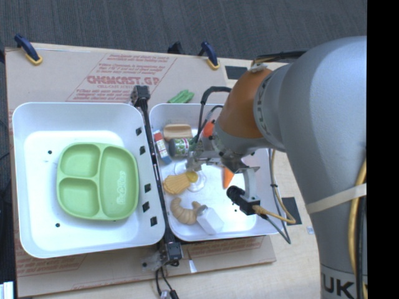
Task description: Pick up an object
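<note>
The right bin (257,228) holds several small items: a tan bread-like piece (177,131), a small can with a green label (179,146), a yellow chip-like piece (177,182), a brown croissant (184,210), a white block (212,220) and an orange carrot-like piece (228,177). My gripper (194,162) reaches down into this bin, just right of the can and above the yellow piece. The wrist hides much of it. No item shows between its fingers.
The left bin (25,123) holds a green divided plate (98,180). A black divider with clips (148,161) runs between the bins. A green object (181,96) lies on the cardboard behind the right bin. The arm (312,123) covers the bench's right side.
</note>
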Tool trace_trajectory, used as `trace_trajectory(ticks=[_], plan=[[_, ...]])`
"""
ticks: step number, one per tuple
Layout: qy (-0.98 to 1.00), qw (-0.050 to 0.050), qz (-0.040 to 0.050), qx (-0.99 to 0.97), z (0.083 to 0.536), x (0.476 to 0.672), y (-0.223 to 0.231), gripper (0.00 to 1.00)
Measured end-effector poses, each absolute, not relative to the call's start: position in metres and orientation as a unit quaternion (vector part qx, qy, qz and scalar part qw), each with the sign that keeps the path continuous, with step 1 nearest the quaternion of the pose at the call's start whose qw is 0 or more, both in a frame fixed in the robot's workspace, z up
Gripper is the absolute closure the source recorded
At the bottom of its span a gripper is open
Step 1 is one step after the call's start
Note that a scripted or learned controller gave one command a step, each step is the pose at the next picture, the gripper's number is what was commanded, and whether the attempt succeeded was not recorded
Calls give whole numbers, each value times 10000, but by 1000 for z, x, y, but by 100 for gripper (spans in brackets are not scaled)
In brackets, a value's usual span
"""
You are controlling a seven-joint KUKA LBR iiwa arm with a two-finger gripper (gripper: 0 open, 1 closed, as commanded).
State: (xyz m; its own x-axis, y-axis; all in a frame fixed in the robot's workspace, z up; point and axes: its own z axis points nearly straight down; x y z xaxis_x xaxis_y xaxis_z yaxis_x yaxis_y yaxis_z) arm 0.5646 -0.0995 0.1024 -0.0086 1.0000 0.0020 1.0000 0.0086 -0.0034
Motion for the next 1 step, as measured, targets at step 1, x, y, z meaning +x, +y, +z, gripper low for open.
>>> trace_trajectory(ticks=[1], plan=[[-7109, 26, 3, -7033, 113, 565, -99, 100]])
